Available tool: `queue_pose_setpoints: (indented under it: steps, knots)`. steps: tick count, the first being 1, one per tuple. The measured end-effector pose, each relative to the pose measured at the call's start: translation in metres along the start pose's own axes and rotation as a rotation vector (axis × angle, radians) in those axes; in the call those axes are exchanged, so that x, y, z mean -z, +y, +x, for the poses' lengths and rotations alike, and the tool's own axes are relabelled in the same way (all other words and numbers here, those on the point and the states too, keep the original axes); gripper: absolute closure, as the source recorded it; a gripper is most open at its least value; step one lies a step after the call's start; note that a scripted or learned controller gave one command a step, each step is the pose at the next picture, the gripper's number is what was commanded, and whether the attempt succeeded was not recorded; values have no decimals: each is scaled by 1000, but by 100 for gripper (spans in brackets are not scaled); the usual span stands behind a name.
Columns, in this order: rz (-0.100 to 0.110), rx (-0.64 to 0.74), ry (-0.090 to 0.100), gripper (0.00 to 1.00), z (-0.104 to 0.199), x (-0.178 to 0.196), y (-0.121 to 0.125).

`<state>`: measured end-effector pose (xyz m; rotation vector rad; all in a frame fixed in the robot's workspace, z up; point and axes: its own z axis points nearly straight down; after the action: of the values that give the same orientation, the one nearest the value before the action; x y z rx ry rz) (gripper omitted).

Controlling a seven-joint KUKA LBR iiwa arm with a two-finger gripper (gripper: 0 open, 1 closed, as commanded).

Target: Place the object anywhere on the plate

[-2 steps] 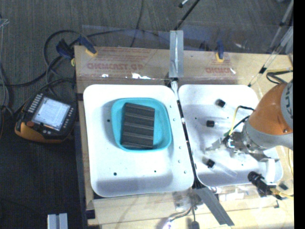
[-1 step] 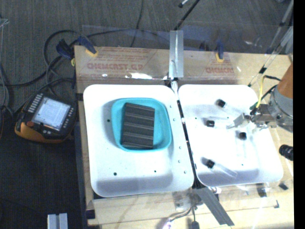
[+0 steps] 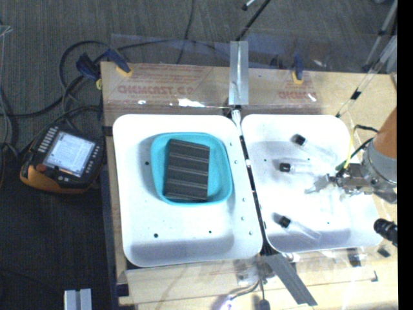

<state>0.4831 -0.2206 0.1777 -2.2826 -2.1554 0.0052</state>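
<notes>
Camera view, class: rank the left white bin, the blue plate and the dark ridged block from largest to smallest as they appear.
1. Left white bin
2. Blue plate, inside that bin
3. Dark ridged block, lying on the plate

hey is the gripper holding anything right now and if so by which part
Cannot be told. The gripper sits over the right bin, beside clear black-capped tubes, too blurred to show a hold.

One fixed camera looks down aslant on both bins point(image 3: 187, 250).
</notes>
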Motion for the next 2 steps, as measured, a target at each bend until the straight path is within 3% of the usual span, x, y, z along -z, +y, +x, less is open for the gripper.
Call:
queue_pose_setpoints:
  steps: [1,2]
  knots:
    - [-15,-127,-4,0,48,-87,1]
    - [-3,269,-1,0,9,-20,0]
